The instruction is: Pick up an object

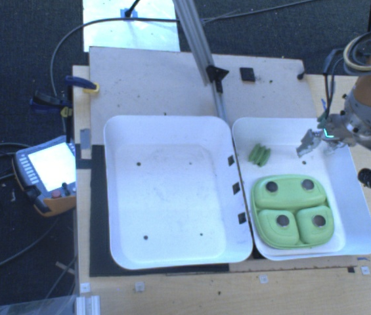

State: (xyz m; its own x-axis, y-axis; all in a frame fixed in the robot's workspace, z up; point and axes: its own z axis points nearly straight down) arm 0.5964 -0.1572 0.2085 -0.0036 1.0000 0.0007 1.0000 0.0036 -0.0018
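The big green tray (pixel 293 212) with three lumpy cups lies at the near end of the right bin (pixel 362 222), close to the bin's near rim and its left wall. There is a strip of bare white floor between the green tray and the right wall. Past the green tray, farther back in the same bin, lies a small green piece (pixel 259 154), well apart from the tray, with open white floor all around it. To the right of that small piece, above the far part of the bin, hangs the end effector (pixel 308 143). Nothing sits between its fingers, but they are too small and blurry to tell if they are open or closed. The arm (pixel 369 104) behind it is cut off at the right side. Left of the green tray, the left bin (pixel 165 189) shows a wide white floor with a few dark dots. Both bins rest on a pale table (pixel 172 77). A slanted grey pole (pixel 195 35) crosses the far side. Beyond the table is dark carpet (pixel 14 38) with cables and a lit handheld screen (pixel 47 169).
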